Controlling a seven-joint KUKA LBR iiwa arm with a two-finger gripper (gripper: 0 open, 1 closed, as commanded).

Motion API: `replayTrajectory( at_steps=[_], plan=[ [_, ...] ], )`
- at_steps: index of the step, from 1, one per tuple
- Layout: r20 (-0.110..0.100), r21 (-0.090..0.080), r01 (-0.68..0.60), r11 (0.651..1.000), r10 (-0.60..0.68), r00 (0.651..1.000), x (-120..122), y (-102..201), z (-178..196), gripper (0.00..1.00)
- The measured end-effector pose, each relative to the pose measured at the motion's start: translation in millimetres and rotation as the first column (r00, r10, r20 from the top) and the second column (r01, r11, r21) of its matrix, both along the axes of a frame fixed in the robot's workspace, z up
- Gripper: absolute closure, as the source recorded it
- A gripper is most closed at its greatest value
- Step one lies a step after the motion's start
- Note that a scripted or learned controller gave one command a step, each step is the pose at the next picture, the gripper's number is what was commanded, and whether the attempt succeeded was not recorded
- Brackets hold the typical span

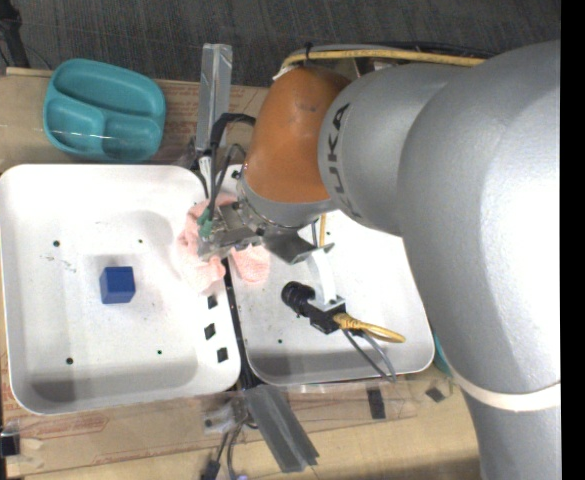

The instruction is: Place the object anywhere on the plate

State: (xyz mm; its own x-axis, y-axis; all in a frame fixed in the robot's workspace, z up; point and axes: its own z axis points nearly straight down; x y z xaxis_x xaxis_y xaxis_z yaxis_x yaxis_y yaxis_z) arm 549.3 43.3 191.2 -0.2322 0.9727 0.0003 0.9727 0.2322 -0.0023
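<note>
Pale pink cloth [198, 260] (crumpled, seemingly) lies under the gripper [212, 230]; its grip can't be told.

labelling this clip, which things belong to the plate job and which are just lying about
Job: teal plate; pink soft thing at the pincer, likely the object.
Lying about: blue cube in the left bin.
</note>
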Motion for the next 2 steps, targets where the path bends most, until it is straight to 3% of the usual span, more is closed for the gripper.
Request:
replayTrajectory(
  at_steps=[1,2],
  plan=[
    [-0.001,-0.001,0.09,0.996,-0.09,0.996,-74,44,0,1.0],
    [-0.001,0.0,-0.068,0.998,0.068,0.998,6,-2,0,1.0]
  ],
)
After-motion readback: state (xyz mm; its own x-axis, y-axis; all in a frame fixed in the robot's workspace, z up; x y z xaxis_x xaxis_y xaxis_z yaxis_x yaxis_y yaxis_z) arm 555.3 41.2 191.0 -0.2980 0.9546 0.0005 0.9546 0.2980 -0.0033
